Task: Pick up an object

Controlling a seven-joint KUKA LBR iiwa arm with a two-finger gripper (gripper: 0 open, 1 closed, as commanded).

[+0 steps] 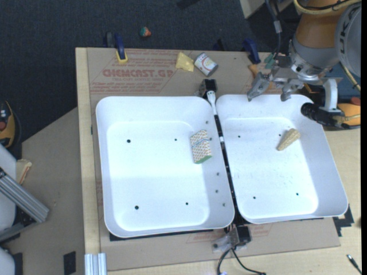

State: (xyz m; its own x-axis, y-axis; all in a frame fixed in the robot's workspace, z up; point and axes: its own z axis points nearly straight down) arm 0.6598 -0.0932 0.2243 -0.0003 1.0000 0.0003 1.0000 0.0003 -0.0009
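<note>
A small pouch with a green and white pattern (200, 146) lies in the left bin (114, 153), close to its right wall. A tan wedge-shaped piece (288, 139) rests in the right bin (321, 193), in its upper right part. My gripper (271, 90) hangs over the back rim of the right bin, up and to the left of the tan wedge. Its two fingers are spread open and nothing is between them.
Behind the bins, on the brown board, lie a yellow scrap (184, 62) and a small white box (205, 64). A black-handled tool (210, 89) sits at the back where the bins meet. Blue clamps (119, 46) hold the board's back edge.
</note>
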